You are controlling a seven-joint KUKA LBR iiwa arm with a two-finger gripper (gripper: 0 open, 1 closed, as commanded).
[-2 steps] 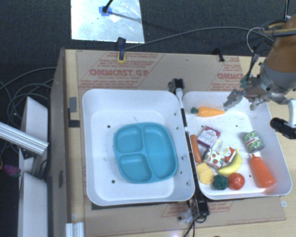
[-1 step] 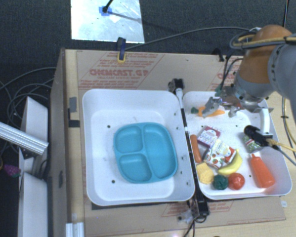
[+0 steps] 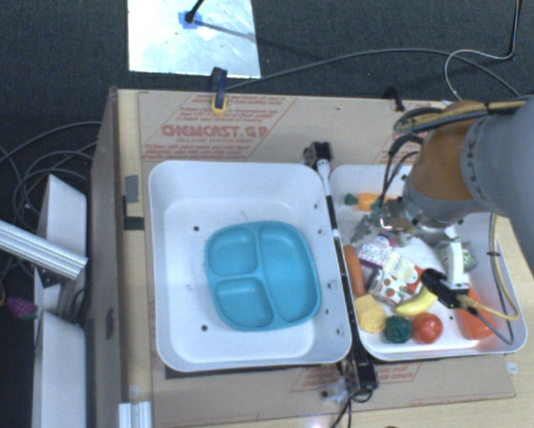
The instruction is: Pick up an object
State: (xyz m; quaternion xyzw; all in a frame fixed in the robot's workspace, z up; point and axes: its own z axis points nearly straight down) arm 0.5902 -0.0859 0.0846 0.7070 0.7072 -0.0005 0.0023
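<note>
On the bench in front of you sit two white bins side by side. The arm reaches in from the right, its orange band above the wrist, and hangs over the upper part of the right bin. The left bin carries a blue divided plate, lying flat near its middle. In the right bin you have a crowd of small things: a printed packet near the centre, an orange carrot along the left wall, a banana below the packet, a yellow lump, a red tomato and a dark green piece along the near edge. The hand is low over the pile, just above the packet; whether it is clenched or released you cannot tell.
</note>
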